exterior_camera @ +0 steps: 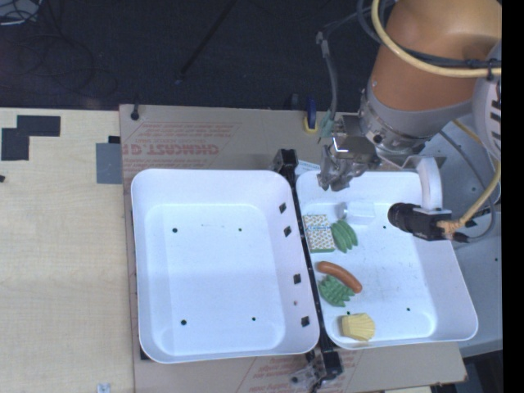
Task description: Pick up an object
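Note:
My gripper (pixel 336 180) hangs over the far left corner of the right bin (pixel 453 278), with nothing visibly in it. Just in front of it lie a checkered yellow-green block (pixel 318 232) and a green pickle-like piece (pixel 345 236), side by side and touching. Nearer the front sit a red-orange sausage (pixel 339 276), a green leafy piece (pixel 334 291) right under it, and a yellow corn-like piece (pixel 358 327) at the front rim. A pale small item (pixel 358 212) rests below the gripper, too faint to name.
The left bin (pixel 151 260) sits beside the right one, with a black divider strip (pixel 296 252) between them. A black cylinder (pixel 413 219) on the arm juts over the right bin's far right side. The orange band (pixel 438 39) looms above.

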Tool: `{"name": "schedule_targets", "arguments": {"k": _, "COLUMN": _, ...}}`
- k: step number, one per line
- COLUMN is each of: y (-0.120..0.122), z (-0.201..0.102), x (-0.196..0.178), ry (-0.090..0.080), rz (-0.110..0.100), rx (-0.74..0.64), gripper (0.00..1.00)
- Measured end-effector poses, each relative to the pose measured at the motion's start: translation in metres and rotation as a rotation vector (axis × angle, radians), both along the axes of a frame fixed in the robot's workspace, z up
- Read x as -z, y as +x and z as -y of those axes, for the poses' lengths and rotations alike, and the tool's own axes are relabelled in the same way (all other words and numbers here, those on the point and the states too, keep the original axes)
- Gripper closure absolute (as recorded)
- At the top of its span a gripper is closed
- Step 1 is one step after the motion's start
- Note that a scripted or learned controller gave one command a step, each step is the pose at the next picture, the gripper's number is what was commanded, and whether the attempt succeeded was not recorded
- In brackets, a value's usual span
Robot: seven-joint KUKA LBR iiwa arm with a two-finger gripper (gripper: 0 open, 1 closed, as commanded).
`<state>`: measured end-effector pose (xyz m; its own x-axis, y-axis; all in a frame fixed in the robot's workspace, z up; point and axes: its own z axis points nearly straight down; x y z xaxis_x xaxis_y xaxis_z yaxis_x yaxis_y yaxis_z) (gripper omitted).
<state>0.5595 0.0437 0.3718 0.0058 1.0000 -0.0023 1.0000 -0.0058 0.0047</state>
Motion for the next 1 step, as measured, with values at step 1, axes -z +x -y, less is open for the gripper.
{"name": "schedule_targets", "arguments": {"k": 1, "y": -0.0584, "z": 0.0064, "x": 0.0389, "ry": 0.002, "rz": -0.015, "rx": -0.002, "gripper": 1.0}}
